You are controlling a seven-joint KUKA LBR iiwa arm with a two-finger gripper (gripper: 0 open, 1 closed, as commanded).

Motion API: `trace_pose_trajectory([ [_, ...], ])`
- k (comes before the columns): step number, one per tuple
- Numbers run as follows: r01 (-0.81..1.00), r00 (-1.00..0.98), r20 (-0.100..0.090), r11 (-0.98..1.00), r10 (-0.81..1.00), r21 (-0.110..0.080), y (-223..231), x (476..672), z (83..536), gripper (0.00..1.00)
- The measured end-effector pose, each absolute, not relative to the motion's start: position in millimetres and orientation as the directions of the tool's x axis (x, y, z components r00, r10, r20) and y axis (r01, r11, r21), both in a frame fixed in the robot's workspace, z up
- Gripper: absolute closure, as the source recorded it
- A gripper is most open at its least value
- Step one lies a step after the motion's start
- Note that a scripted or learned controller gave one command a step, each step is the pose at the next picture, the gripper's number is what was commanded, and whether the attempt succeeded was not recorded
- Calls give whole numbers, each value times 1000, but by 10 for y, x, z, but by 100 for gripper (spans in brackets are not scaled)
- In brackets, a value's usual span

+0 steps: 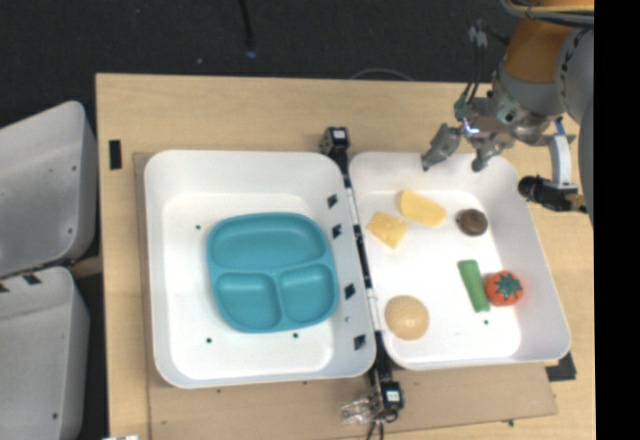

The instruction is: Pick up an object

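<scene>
Gripper [460, 150] hovers over the right bin's [535, 238] far rim, fingers spread wide, nothing between them. Open white floor lies beneath it. Below sit two yellow wedges [405, 218], waxy-looking, a small brown ball [472, 222], a green stick [473, 285] touching a red tomato [504, 288], and a tan round bun [407, 316]. In the left bin [170, 228], a smooth teal divided tray [271, 270].

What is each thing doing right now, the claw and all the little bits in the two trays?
Gripper: jaws spread open, holding nothing, above the right bin's far edge.
Blue tray: flat in the left bin.
Two yellow pieces: lying loose in the right bin.
Brown ball: resting untouched.
Green stick: lying flat beside the tomato.
Tan round: resting near the divider.
</scene>
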State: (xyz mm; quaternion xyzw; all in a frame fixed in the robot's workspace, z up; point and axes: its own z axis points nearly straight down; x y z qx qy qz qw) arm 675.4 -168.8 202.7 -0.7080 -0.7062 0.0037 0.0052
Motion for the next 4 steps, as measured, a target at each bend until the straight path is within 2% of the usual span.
trace_pose_trajectory([
  [1,1000,-1,-1,1,1000,2,-1687,6784,2123,0],
  [3,1000,-3,-2,3,1000,-1,-1639,6798,1217,0],
  [4,1000,-6,-3,6,1000,-1,-1653,6799,1009,0],
])
